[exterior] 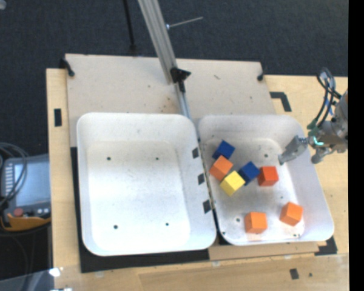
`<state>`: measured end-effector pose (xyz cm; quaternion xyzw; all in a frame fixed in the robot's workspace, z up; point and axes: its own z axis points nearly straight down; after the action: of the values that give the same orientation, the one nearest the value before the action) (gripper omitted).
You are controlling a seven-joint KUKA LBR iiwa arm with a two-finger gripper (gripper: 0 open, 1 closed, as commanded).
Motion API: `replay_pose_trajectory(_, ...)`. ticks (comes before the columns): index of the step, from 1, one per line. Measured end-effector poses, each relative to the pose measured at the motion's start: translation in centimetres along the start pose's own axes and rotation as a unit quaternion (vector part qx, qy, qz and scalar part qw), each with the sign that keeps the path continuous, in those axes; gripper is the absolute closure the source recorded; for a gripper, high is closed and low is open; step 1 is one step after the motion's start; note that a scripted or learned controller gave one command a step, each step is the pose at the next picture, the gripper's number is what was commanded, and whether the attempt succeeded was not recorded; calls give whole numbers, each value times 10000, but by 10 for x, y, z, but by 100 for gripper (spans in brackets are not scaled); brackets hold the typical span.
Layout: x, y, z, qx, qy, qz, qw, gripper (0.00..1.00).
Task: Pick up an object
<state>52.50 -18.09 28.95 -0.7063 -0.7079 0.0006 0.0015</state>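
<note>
Several small cubes lie in the right bin [303,235]. A blue cube [225,149], an orange cube [221,167], a yellow cube [232,182] and a second blue cube [249,171] cluster near the bin's left wall. A red-orange cube [267,176] sits just right of them. Two more orange cubes [255,222] [292,213] rest near the front wall. My gripper [304,153] hangs over the bin's right rim, up and to the right of the red-orange cube. It is open, with nothing between its two spread fingers.
The left bin [85,162] stands beside the right one, their walls meeting at the middle. A slanted metal pole [161,38] rises from behind the bins. Cables and a control pendant [21,190] lie off the bench at the left.
</note>
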Motion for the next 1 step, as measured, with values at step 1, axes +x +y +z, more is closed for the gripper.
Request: replay_pose_trajectory(1, 0, 1, -2, -24, -7, 2, 10000, 0)
